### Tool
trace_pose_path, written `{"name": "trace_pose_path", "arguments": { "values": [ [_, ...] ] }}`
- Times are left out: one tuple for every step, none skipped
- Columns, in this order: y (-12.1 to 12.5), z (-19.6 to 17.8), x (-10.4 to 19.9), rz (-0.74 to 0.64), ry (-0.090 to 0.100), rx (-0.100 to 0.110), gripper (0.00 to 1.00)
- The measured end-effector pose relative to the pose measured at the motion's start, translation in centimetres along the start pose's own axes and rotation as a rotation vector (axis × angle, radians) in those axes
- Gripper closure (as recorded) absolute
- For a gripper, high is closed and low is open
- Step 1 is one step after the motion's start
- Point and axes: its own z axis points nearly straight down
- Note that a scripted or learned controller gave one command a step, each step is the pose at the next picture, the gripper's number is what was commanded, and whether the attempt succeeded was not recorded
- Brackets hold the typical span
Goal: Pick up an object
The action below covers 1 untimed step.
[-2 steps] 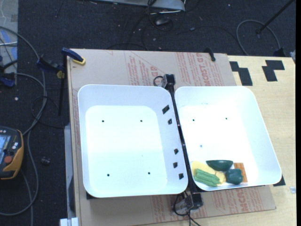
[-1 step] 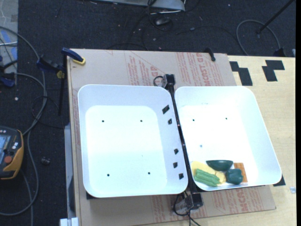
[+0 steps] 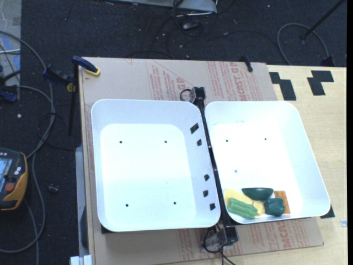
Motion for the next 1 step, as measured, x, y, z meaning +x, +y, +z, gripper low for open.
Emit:
{"name": "trace_pose_path", "arguments": {
  "values": [
    [0.04,-0.97,0.03,-0.001,0.0,0.0,1.0]
  ]
}}
